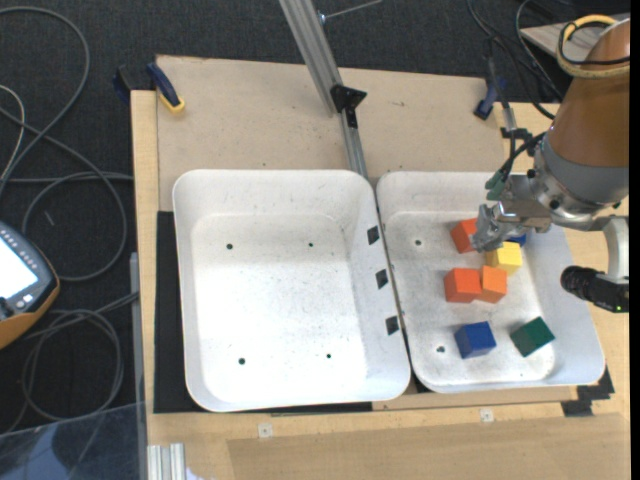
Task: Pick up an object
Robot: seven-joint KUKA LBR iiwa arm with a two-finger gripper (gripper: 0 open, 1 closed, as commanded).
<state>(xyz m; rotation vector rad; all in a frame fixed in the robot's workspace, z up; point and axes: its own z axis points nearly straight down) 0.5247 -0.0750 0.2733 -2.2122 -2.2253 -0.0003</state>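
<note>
Right bin: six blocks — three orange, one yellow, one blue, one green. Gripper hangs low between the far orange and yellow blocks; jaw state cannot be told. Left bin alongside.

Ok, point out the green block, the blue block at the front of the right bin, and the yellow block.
green block (532, 335), camera view, on its top face.
blue block (475, 339), camera view, on its top face.
yellow block (509, 257), camera view, on its top face, just below the gripper.
</note>
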